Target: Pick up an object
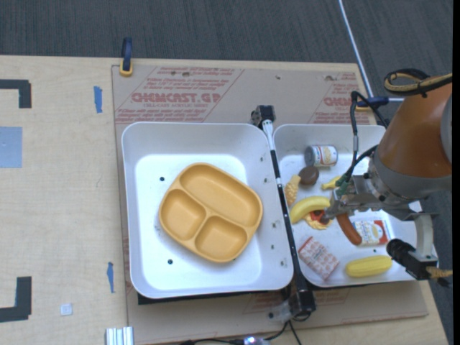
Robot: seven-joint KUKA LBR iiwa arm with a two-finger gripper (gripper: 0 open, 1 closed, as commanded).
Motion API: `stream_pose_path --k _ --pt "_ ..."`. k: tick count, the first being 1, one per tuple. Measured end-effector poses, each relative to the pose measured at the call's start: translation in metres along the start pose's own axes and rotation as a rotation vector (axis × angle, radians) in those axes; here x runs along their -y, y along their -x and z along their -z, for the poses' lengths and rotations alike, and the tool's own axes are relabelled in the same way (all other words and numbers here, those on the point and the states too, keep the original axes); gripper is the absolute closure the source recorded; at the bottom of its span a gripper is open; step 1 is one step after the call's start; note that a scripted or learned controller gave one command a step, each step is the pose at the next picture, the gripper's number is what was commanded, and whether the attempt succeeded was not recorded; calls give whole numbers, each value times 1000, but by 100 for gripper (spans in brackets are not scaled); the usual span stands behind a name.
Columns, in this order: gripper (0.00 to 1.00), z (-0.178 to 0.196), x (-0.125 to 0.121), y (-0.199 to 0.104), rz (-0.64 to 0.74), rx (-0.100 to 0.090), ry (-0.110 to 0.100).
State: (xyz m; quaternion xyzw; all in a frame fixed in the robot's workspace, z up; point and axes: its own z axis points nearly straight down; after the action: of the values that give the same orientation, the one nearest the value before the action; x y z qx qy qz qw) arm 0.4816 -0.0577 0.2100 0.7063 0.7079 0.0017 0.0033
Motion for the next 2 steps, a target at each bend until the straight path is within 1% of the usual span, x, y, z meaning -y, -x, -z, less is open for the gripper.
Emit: stream_pose_path --k 1,2 --pt "100 10 -2 0 2 1 4" --pt "0 10 -2 0 2 1 4"
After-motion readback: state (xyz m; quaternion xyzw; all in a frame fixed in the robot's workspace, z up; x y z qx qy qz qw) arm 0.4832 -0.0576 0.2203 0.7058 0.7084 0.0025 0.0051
